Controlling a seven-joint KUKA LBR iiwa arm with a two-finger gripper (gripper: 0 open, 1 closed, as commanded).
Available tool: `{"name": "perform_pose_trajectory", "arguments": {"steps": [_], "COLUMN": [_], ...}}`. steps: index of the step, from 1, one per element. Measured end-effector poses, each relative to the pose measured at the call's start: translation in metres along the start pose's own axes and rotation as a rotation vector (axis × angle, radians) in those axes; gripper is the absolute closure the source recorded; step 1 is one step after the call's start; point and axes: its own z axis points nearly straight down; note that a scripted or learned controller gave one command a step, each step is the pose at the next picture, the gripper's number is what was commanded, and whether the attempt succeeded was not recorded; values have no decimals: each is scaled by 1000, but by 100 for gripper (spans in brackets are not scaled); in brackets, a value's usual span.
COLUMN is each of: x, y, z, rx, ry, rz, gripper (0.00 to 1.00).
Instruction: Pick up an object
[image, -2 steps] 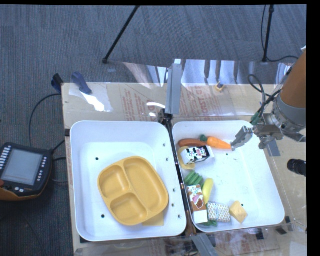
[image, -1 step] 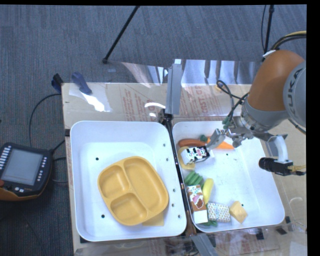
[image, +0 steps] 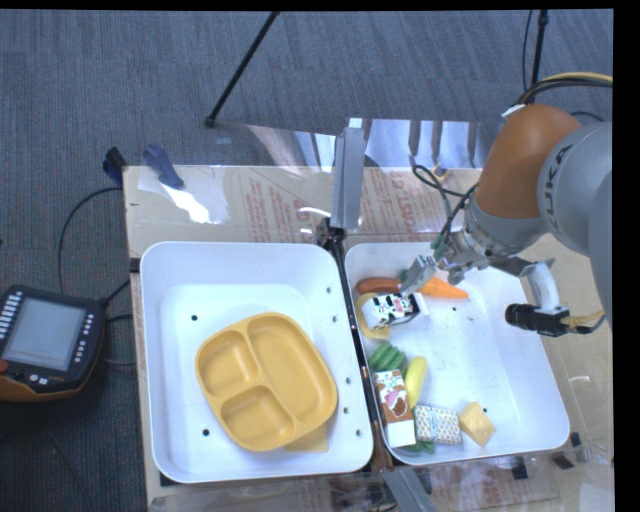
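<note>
we see the end effector low over the right bin, near its back-left corner, just beside a toy carrot and a sausage. we cannot tell its open/closed state. toy food clusters along the bin's left wall, likely easing reach. the yellow divided plate lies in the left bin.

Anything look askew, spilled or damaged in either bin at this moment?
Nothing looks broken or spilled. The yellow three-compartment plastic plate lies flat but skewed to the left white bin. The toy foods are crowded along the left and front of the right white bin, an orange carrot beside the gripper.
</note>
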Motion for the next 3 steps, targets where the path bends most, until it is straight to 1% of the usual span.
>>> {"name": "perform_pose_trajectory", "arguments": {"steps": [1, 2, 3], "x": [-36, -45, -47], "y": [4, 2, -7], "z": [42, 41, 60], "rx": [-32, -36, -8], "ry": [-17, -21, -4], "rz": [-211, -193, -219], "gripper": [0, 0, 0]}}
